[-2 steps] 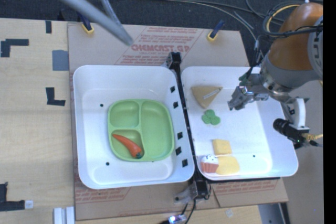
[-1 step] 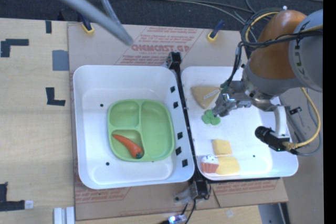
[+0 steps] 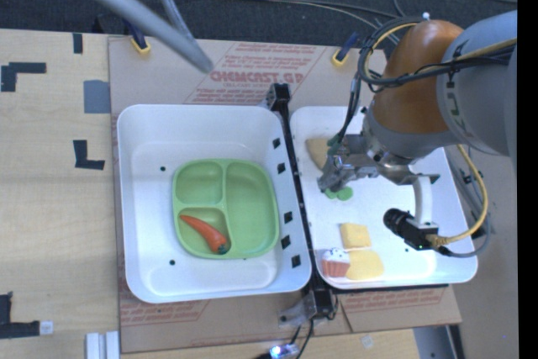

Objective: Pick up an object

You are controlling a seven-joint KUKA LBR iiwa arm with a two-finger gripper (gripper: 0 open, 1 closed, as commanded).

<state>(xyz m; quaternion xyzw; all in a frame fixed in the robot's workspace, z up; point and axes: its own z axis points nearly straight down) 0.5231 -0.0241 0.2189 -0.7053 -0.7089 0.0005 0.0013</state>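
In the right bin (image 3: 458, 265), nearest the camera, lie a cupcake (image 3: 335, 263) and 2 yellow pieces (image 3: 364, 266) (image 3: 354, 234). Beyond them the gripper (image 3: 336, 179) is down over a green item (image 3: 340, 193) — jaw opening can't be made out. The left bin (image 3: 143, 181) holds a green tray (image 3: 248, 197) with a carrot (image 3: 204, 232).

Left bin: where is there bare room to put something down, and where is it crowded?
In the left bin, bare floor lies along the far wall and the left wall beside the green tray. The tray's two far compartments are bare; a carrot lies in the near one. The right bin is crowded: the tool above a green piece, and yellow pieces near the front.
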